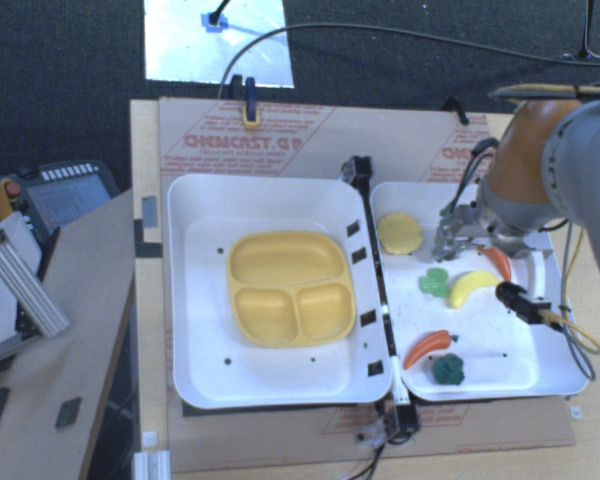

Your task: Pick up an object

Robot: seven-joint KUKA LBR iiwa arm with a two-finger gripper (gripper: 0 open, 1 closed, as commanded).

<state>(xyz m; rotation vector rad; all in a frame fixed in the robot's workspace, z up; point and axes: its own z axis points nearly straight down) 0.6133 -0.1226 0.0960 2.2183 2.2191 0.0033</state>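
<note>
step: reaching into right bin (555, 368) | gripper (450, 243) above green toy (435, 282) | jaws: cannot tell | tip: drop straight, squeeze gently

Even, bright overhead light, soft shadows. White bins (280, 388) nearly blown out, mild glare. Shiny sheet (180, 28) at top left reflects strongly. Dark floor (60, 68) grainy, low detail. Arm (580, 158) slightly soft at right edge. Overall resolution low.

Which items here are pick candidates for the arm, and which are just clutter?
Job: round yellow disc; light green leafy toy; yellow banana; orange carrot; dark green broccoli; gripper.
Clutter: yellow divided tray; grey pendant.
</note>
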